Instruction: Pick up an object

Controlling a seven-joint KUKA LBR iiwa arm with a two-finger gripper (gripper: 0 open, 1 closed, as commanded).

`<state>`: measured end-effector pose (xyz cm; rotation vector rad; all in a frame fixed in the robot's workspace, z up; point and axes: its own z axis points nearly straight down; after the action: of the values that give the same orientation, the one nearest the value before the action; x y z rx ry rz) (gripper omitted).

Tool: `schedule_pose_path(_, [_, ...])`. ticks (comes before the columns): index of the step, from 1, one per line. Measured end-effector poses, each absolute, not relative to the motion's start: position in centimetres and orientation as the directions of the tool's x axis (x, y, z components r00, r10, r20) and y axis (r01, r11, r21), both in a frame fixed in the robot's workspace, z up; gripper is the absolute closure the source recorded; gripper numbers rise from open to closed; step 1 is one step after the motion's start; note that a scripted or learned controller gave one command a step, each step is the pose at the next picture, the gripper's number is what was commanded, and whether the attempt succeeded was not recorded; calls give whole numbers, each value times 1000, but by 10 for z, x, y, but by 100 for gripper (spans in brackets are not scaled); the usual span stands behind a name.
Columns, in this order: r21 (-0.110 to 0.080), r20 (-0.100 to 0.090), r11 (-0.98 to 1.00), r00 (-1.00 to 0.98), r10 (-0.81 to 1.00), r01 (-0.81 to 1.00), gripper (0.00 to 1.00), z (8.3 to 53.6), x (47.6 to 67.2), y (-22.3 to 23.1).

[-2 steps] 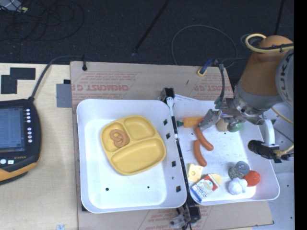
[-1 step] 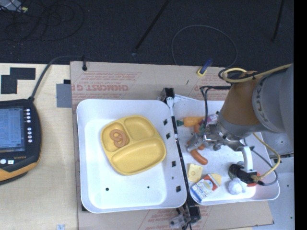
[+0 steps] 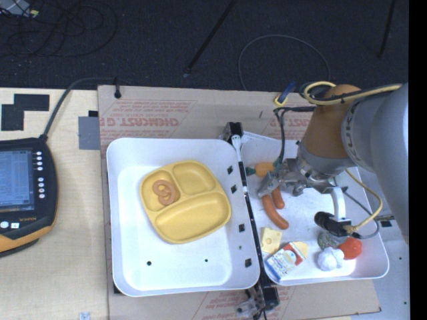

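My gripper hangs low over the left part of the right bin. Directly beneath it is a short red-orange piece, and a longer red sausage lies just in front of that. An orange carrot with a green top lies to the gripper's left, near the bin's wall. Whether anything is gripped is hidden by the wrist.
A yellow cheese wedge, a white-and-blue packet, a white ball and a red tomato lie along the right bin's front. The left bin holds a yellow divided plate with a brown pretzel.
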<state>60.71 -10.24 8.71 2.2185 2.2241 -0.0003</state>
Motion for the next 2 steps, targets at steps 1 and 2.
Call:
schedule_pose_path(1, [-6, 2, -2, 2, 1000, 1000, 0, 87, 562, -80])
schedule_pose_path(2, [-2, 1, 0, 0, 1000, 1000, 0, 87, 578, -81])
